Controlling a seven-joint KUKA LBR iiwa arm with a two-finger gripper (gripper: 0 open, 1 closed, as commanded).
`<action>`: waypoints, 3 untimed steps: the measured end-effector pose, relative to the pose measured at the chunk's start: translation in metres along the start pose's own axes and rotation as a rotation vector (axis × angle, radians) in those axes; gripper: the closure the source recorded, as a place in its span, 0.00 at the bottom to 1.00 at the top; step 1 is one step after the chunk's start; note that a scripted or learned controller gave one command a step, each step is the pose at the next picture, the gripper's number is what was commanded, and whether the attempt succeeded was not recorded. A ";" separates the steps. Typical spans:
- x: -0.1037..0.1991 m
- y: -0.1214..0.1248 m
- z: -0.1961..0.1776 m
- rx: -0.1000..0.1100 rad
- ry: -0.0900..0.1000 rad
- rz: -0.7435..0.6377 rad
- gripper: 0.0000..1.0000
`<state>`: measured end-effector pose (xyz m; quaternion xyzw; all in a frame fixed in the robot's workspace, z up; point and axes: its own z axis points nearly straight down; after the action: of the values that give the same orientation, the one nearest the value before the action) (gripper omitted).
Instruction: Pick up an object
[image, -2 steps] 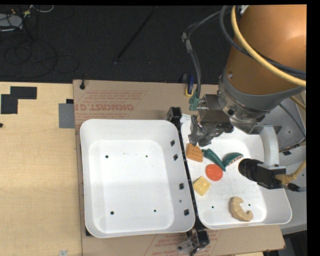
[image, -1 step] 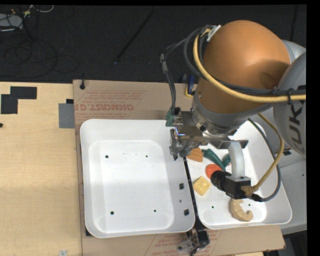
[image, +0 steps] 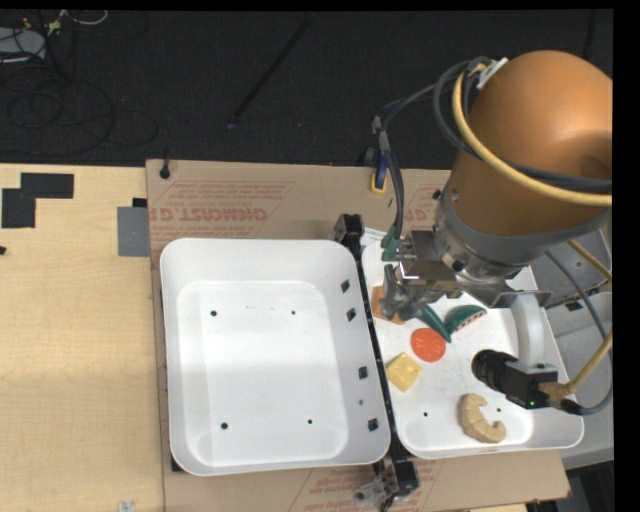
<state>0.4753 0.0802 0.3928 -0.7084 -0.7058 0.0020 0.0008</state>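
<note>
Gripper over right bin, open-or-closed state indeterminate; smooth red disc, yellow wedge, tan crescent; cardboard printed CHEMCAST

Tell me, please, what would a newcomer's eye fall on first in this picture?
The big grey arm with its orange band dominates the upper right, with its tool low over the far left part of the right shallow white bin. Just in front of the tool, a round red disc, a pale yellow block and a tan crescent-shaped piece stand out brightly against the white floor of that bin.
</note>
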 end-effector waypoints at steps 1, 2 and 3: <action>-0.077 0.000 0.052 0.004 -0.002 0.005 1.00; -0.031 0.000 0.047 0.000 0.002 -0.008 1.00; 0.033 0.000 0.006 -0.004 0.003 -0.011 1.00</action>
<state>0.4757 0.1135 0.3868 -0.7045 -0.7097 -0.0007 0.0006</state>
